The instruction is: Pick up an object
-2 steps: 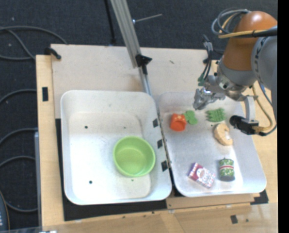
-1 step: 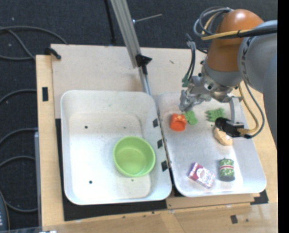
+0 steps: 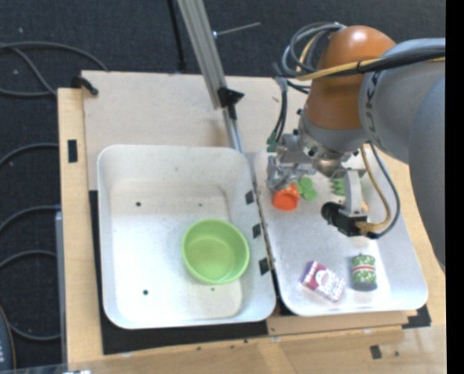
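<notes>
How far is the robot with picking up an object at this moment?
Done: the gripper has reached into the right bin, low at the orange object. In hand: I cannot tell whether anything is held. Left: a clear grasp and lift. The pink packet and small green can lie in that bin; the green bowl sits in the left bin.

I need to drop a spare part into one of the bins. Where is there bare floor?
Left bin: bare all round the green bowl, widest at its left and back. Right bin is crowded: orange piece under the gripper, pink box and can in front.
</notes>
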`<state>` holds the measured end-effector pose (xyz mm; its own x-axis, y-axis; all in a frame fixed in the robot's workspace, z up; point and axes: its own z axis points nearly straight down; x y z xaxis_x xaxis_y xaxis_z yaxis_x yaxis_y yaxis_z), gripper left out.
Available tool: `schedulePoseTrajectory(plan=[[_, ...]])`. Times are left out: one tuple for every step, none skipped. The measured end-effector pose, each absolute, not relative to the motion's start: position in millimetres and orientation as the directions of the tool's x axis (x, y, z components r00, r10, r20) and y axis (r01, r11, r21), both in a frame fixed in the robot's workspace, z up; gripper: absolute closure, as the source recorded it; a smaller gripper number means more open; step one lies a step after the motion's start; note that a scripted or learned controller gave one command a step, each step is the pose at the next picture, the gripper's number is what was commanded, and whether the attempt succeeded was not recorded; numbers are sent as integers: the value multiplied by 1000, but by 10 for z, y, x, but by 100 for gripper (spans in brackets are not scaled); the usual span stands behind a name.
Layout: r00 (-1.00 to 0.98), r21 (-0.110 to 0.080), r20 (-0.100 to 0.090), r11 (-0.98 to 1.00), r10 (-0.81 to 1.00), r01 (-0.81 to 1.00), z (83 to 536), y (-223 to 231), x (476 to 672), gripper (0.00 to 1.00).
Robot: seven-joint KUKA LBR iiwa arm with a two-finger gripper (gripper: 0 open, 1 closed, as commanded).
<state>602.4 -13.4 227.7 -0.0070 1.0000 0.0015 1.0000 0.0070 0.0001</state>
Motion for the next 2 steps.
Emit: schedulePoseTrajectory(plan=[[-8, -1, 1, 8, 1000, 1000, 2234, 398, 5839, 100], [-8, 2, 3, 8, 1000, 1000, 2372, 849, 5734, 100]])
